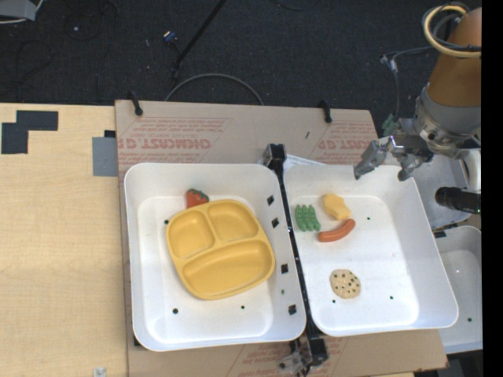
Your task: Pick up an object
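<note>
The right bin [409,289] holds a green bean pod piece [306,217], a yellow chunk [336,206], a red-orange sausage [336,231] and a chocolate-chip cookie [345,283]. My gripper [387,159] hangs above the bin's far right corner, its two fingers spread apart and open with nothing between them. It is well to the upper right of the yellow chunk. The left bin [145,289] carries a yellow divided plate [220,247], with a small red and green piece [196,197] at the plate's far left edge.
A black divider [288,242] runs between the two bins. Both bins rest on a cardboard sheet [204,136] on the wooden bench [55,242]. Cables lie on the dark floor behind. White hardware sits at the far right edge.
</note>
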